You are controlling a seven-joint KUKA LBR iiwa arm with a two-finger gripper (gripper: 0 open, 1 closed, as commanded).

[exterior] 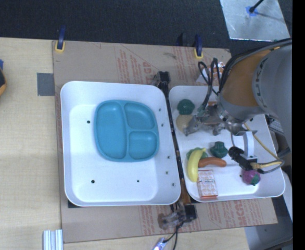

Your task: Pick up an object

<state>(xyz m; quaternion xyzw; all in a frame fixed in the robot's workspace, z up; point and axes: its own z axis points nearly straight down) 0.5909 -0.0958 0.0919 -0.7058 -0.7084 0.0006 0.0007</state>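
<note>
Beside the fingers [194,127] lies a pale object [182,122].

Red print runs across the cardboard sheet [142,61] and small carton [207,184], too blurred to read.

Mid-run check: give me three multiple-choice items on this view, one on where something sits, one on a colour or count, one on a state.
1. Where is the blue divided plate?
A. In the left bin
B. In the right bin
C. On the cardboard

2. What colour is the small boxed item by the right bin's near edge?
A. Blue
B. White with red
C. Black

3. How does the banana lie?
A. Standing on end
B. Flat on the bin floor, beside the orange carrot
C. On the plate

Answers: 1 A, the plate rests inside the left bin. 2 B, the box shows white with red print. 3 B, it lies flat, close to the carrot.
</note>
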